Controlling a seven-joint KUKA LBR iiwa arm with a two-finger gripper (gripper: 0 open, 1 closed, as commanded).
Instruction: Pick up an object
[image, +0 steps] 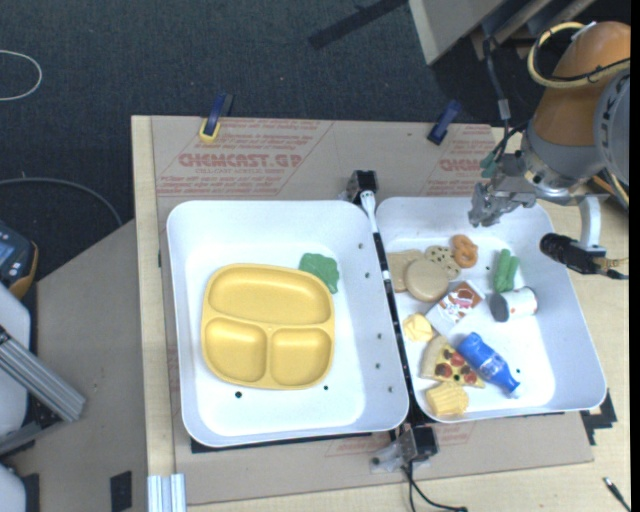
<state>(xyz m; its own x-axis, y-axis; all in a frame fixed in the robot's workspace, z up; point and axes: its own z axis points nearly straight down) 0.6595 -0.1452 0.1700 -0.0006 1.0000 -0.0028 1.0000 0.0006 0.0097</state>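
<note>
Orange and small, the donut (463, 248) lies near the far rim of the right bin (572, 345), just beside a cookie (428, 280) and a green piece (504, 270), with the gripper (487, 210) hanging just above and behind it; its state I cannot tell. A good try would likely come straight down over the donut, clear of the cookie and the rim. Both white bins sit on a cardboard-covered desk (300, 160); the left bin (190, 240) bears a yellow tray (268, 325) and a green leaf (321, 269), with dark carpet beyond.
</note>
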